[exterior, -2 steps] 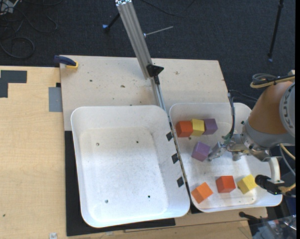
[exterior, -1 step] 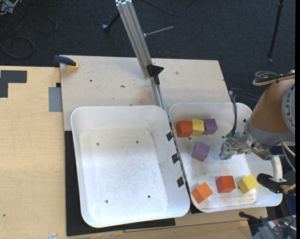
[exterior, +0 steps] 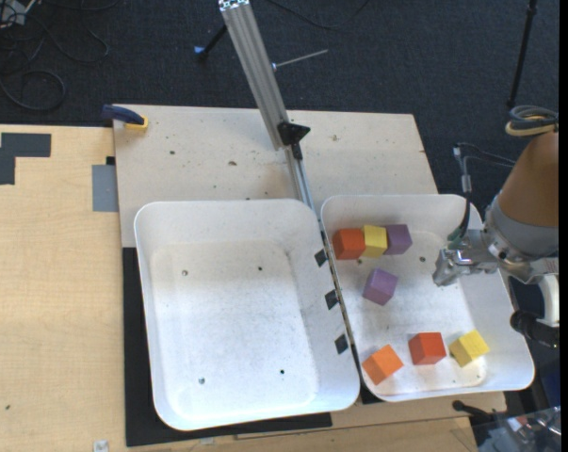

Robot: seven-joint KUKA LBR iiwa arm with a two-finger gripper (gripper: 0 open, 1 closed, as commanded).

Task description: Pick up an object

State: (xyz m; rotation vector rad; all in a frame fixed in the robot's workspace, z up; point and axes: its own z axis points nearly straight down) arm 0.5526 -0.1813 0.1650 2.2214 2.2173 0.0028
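You are at the approach step: the metal two-finger gripper hovers over the right shallow white plastic bin, nothing between its fingers; whether they are parted, I cannot tell. Nearest candidate is the loose purple cube, left of the gripper. Next, you must centre and descend. That bin holds seven cubes. The left white bin adjoins it.
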